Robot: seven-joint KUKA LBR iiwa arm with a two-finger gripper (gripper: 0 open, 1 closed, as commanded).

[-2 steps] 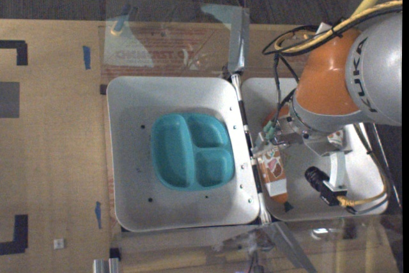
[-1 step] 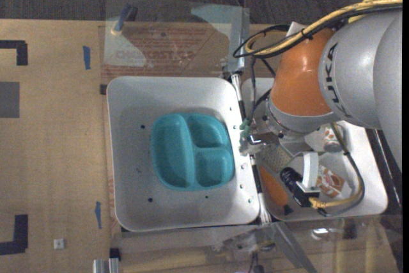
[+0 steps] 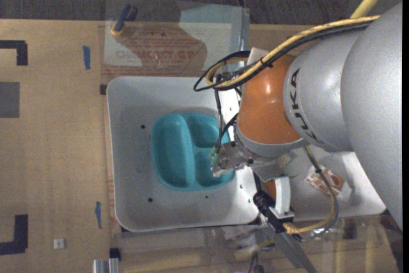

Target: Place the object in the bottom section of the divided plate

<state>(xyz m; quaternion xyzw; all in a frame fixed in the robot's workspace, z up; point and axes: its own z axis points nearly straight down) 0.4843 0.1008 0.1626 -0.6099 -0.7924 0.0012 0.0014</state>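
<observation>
The arm (image 3: 332, 93), grey with an orange band, reaches in from the right and covers much of the right bin (image 3: 358, 198). The left bin (image 3: 128, 137) is a shallow white tray, and the teal divided plate (image 3: 176, 150) lies in its middle. The plate has one long section on its left and two smaller ones on its right, one far and one near. The gripper (image 3: 222, 162) hangs over the right edge of the plate, about at the wall between these two smaller sections. How it is set, I cannot tell, because the wrist hides it. The object of the task I also cannot make out; the plate sections that are visible look bare. A small red and white packet (image 3: 324, 181) lies in the right bin, near the arm.

To do the step well, I think the arm should first be centred over the near section, away from the dividing wall, and go low before letting go, so that the object does not bounce into a neighbour section.
</observation>
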